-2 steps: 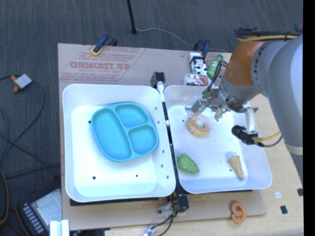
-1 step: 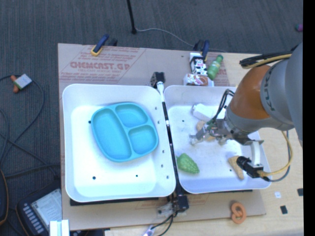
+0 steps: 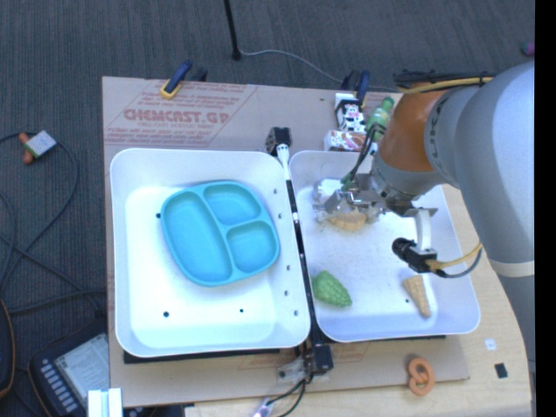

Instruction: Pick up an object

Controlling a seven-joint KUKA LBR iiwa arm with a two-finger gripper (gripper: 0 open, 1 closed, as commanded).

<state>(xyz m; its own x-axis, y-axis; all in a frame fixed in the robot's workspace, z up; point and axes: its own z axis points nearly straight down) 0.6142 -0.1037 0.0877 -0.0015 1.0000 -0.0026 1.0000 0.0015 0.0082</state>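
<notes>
The arm (image 3: 473, 137) reaches in from the right over the right bin (image 3: 460, 320); its gripper (image 3: 347, 202) is low in that bin's upper left part, right over a tan, bun-like object (image 3: 349, 221) that lies against the metal fingertips; whether the jaws are spread or pinching it I cannot tell, as the wrist hides them from above; a green, knobbly object (image 3: 331, 288) lies near the bin's lower left, well apart from the gripper; a tan cone (image 3: 418, 294) lies toward the lower right, just below a black fitting (image 3: 408, 252) on the arm's cable; the left bin (image 3: 139, 320) holds a blue divided plate (image 3: 221, 230), tilted askew, with three compartments; an orange ring (image 3: 420, 375) lies on the board (image 3: 174, 115) outside the bins, below the right bin's lower right corner.
</notes>
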